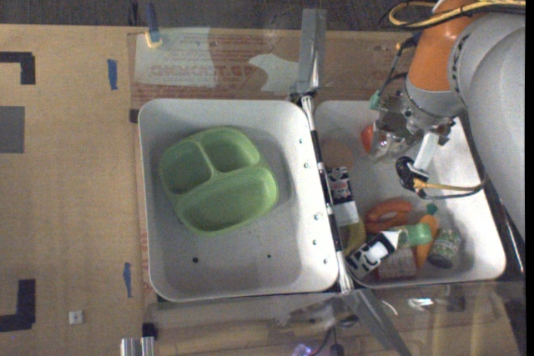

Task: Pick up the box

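A black-and-white box lies tilted at the front left of the right bin. A second small carton with black and white print leans along that bin's left wall, with a yellow piece below it. My gripper hangs low over the back part of the right bin, well behind the box and apart from it. A small red object sits right beside the gripper on its left; I cannot tell whether the two touch.
An orange-red item, a toy carrot and a small can crowd the right bin's front. A green divided plate lies in the left bin. A black cable loops below the wrist.
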`<state>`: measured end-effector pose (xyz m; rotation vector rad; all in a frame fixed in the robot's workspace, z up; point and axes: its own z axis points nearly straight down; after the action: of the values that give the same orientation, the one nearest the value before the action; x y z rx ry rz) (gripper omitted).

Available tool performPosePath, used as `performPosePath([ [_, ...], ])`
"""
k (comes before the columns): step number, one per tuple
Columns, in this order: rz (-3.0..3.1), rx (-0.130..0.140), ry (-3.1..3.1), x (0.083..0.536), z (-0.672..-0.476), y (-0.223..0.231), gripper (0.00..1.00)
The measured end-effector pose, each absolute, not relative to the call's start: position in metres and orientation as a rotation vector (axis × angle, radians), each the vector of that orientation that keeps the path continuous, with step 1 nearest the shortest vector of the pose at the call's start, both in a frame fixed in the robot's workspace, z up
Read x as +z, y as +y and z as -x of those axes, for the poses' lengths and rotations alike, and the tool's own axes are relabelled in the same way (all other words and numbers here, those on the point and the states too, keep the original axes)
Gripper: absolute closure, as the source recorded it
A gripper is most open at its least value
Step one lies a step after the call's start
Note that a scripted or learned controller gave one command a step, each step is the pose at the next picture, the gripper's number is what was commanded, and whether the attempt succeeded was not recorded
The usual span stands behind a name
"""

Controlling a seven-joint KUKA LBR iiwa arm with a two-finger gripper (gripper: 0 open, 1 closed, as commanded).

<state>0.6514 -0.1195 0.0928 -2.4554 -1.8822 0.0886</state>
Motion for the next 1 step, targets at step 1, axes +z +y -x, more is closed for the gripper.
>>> performPosePath([
  [1,2.615,0.003,-1.737,0.1845,-0.5964,-0.0066,1.00],
])
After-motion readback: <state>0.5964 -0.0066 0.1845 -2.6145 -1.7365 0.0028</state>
